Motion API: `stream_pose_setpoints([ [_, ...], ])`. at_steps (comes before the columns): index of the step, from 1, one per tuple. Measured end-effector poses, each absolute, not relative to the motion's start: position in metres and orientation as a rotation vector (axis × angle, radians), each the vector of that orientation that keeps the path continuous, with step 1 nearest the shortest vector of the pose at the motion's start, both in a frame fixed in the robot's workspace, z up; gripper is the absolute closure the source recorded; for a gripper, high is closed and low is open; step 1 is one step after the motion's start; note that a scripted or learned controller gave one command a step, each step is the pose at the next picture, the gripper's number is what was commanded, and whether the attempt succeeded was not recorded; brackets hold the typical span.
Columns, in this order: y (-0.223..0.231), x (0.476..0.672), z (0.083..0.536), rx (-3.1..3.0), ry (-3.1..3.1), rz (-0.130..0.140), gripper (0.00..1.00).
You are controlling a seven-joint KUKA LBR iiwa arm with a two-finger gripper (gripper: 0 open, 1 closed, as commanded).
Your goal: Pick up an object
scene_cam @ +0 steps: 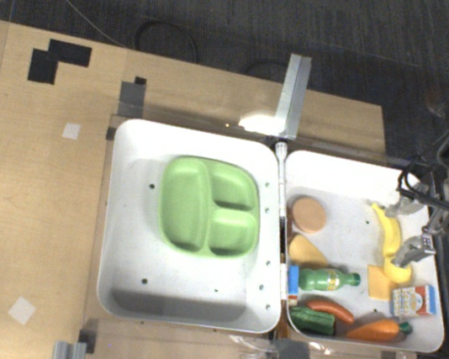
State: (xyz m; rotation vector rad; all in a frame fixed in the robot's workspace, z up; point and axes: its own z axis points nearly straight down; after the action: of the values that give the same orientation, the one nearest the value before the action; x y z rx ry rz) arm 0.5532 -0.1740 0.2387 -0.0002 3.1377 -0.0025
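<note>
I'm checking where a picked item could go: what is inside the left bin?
The left bin holds a green divided tray, lying flat with its compartments bare. Whatever is under the tray is covered and cannot be seen.

Bright overhead light; glare behind bins (204,150).

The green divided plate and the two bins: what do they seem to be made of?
The green divided plate looks like moulded plastic with a matte finish: one even pale green, soft rounded compartment edges, no sharp glints. The left bin and the right bin look like smooth white plastic or perhaps coated metal: thin rounded rims, a faint sheen, small dark dots that may be holes. The picture leaves that open.
</note>
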Motion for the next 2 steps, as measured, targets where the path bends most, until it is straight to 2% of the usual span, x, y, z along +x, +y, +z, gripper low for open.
stream_pose_setpoints([
  [1, -0.189, 0.569, 0.113, -0.312, 3.13, 0.006, 0.0],
  [2, -0.178, 0.526, 0.09, -0.159, 3.117, -0.008, 0.0],
])
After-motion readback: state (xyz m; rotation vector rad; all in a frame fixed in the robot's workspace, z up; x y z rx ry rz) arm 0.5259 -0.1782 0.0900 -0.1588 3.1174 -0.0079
